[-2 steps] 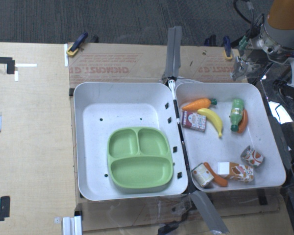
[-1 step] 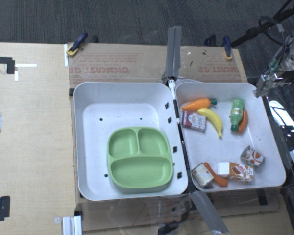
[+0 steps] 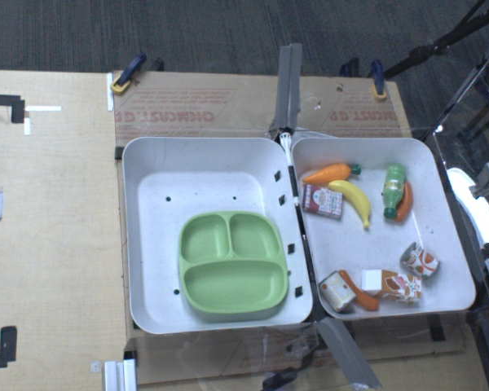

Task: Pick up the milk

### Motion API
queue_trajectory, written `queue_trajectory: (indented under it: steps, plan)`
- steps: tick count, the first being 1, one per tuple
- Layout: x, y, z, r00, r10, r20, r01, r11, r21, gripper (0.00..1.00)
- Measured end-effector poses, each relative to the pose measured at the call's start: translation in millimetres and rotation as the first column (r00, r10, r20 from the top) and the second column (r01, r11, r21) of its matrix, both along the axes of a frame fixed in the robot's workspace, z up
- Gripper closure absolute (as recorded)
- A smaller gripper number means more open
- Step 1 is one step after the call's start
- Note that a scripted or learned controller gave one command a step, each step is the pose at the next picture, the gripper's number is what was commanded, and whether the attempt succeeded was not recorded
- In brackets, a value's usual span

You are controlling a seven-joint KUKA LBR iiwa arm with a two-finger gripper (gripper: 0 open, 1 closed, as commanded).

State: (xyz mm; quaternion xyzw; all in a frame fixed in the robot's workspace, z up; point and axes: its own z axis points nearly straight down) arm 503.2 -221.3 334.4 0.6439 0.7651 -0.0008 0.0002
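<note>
Nearest me, a grey strip (image 3: 348, 353) sticks out from below the spot where the two white bins meet. Just past it, along the near wall of the right bin (image 3: 448, 218), sits a cluster of small things: a brown-and-white carton (image 3: 335, 291) in the near left corner, an orange sausage-shaped piece (image 3: 358, 292) leaning against it, a white block (image 3: 372, 279) and an orange-and-white carton (image 3: 402, 287). A second white-and-orange carton (image 3: 420, 261) lies tipped a little farther back, close to the right wall. The milk is one of these little cartons, but the labels are too small for me to say which. Toward the far end lie a dark red carton (image 3: 323, 200), touching a banana (image 3: 354, 200), with a carrot (image 3: 329, 173) beyond them. A green bottle (image 3: 393, 188) rests to the right with another orange piece (image 3: 404, 203) against it. The left bin (image 3: 147, 218) holds a green divided plate (image 3: 231, 261), flat on its floor. How the gripper stands, open or closed, I cannot tell from here.
</note>
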Motion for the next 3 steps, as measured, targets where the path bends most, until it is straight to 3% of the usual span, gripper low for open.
queue_trajectory:
  steps: [1, 2, 3]
  plan:
    - [1.2, 0.0, 8.7, 1.0, 0.0, 0.001, 0.0, 1.0, -0.001, 1.0]
    - [-24.9, -0.8, -15.7, 1.0, -0.01, 0.0, 0.01, 1.0, 0.001, 1.0]
    - [-23.6, -0.8, -7.0, 1.0, -0.009, 0.0, 0.009, 1.0, 0.0, 1.0]
